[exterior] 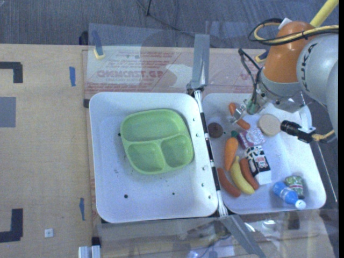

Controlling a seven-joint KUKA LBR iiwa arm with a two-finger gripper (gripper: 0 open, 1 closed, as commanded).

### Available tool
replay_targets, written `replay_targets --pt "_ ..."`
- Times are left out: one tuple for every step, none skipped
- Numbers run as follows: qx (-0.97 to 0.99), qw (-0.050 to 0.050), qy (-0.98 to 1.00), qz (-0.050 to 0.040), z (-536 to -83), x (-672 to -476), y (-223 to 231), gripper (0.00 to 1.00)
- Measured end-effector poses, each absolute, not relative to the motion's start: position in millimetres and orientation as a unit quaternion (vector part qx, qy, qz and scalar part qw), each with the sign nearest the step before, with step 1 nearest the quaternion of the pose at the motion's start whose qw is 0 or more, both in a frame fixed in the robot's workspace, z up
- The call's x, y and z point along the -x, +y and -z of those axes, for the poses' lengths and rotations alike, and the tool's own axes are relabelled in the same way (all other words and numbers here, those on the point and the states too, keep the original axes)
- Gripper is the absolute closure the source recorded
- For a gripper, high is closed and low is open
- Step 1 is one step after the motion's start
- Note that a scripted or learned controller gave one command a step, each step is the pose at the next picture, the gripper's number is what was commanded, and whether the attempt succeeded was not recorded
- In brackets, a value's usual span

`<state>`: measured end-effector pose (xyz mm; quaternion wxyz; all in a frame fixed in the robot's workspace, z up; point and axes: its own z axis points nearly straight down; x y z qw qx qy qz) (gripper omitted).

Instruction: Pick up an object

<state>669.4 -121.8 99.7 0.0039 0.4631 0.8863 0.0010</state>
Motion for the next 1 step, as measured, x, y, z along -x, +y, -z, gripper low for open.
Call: replay_targets --pt "-0.496 0.003 0.868 -0.0015 -206.4 -668.2 -59.4 1.00"
